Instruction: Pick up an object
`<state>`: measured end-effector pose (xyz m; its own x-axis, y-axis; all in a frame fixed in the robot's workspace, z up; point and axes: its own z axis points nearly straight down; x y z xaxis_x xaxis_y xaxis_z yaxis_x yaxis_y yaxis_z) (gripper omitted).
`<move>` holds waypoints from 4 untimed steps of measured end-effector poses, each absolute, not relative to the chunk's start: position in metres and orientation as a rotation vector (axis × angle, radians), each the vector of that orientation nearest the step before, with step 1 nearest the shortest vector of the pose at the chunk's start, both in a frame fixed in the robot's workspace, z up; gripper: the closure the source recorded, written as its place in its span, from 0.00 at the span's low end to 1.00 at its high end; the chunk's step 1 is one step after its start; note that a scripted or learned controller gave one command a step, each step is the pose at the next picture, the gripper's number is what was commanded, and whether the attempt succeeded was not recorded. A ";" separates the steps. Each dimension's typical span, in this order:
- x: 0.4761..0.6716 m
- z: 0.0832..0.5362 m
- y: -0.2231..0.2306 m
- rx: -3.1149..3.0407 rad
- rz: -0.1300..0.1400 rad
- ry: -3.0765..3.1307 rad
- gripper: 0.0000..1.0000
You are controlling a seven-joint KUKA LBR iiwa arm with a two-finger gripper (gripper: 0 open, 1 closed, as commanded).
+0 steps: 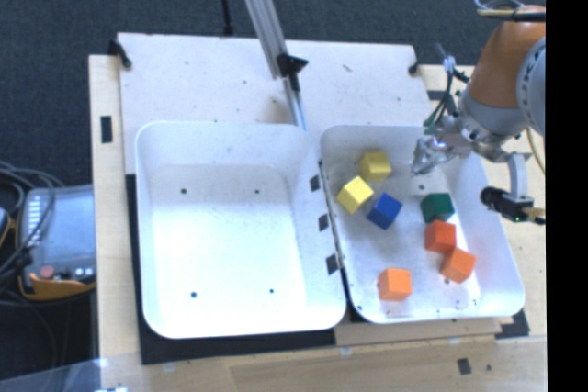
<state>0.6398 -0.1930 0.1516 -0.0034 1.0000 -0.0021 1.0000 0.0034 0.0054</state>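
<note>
The right bin [491, 239] holds several blocks. Two yellow blocks [375, 165] [356, 194] sit at its upper left, with a blue block [385, 210] just below them. A green block [437, 206] lies toward the right, above a red-orange block [440, 236] and an orange block [457, 264]. Another orange block [395, 283] rests near the front. My gripper [424, 157] hangs over the bin's upper part, right of the top yellow block and above the green one, with nothing visible between its fingers.
The left bin [147, 197] stands beside the right one, sharing a middle wall. A slanted metal pole [262, 14] rises from behind the bins. A cable and a black fitting [505, 197] hang at the arm's right side.
</note>
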 end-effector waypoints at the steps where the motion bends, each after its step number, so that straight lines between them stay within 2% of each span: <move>1: 0.634 0.211 -0.200 2.215 0.005 2.216 1.00; 2: 0.634 0.226 -0.201 2.216 0.003 2.222 1.00; 3: 0.614 0.237 -0.153 2.215 0.003 2.226 1.00; 4: 0.602 0.246 -0.109 2.215 0.002 2.229 1.00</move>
<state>0.6017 -0.1089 0.2459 -0.0062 1.0000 0.0014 1.0000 0.0062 0.0008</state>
